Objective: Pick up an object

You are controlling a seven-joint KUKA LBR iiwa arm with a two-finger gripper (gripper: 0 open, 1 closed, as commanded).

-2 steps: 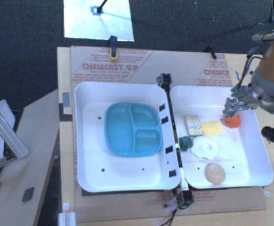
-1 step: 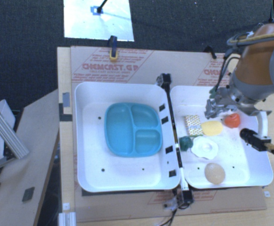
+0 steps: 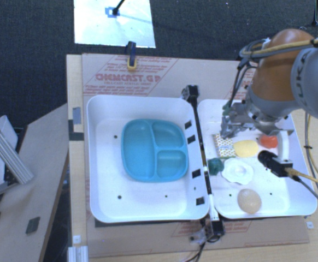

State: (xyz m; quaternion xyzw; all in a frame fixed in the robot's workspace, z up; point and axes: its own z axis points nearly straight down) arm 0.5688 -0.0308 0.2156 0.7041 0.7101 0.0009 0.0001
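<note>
Hanging low over the right bin (image 3: 298, 198), the claw (image 3: 228, 129) is hovering just above a patterned packet (image 3: 223, 144); whether its fingers are open or closed I cannot tell. Lying nearby are a yellow lemon-like piece (image 3: 246, 148), an orange piece (image 3: 268, 141), a dark green item (image 3: 216, 165), a fried-egg toy (image 3: 238, 171) and a tan egg (image 3: 249, 201). A blue divided plate (image 3: 153, 149) is sitting in the left bin (image 3: 104, 201).

You are looking at two white bins (image 3: 101, 119). A light blue divided plate (image 3: 153, 150) is sitting in the left one. In the right, a yellow piece (image 3: 246, 148), a white fried egg with a yellow yolk (image 3: 237, 171), a tan egg (image 3: 249, 200), a dark green piece (image 3: 216, 166), an orange-red piece (image 3: 268, 141) and a checker-patterned piece (image 3: 223, 143) are showing.
</note>
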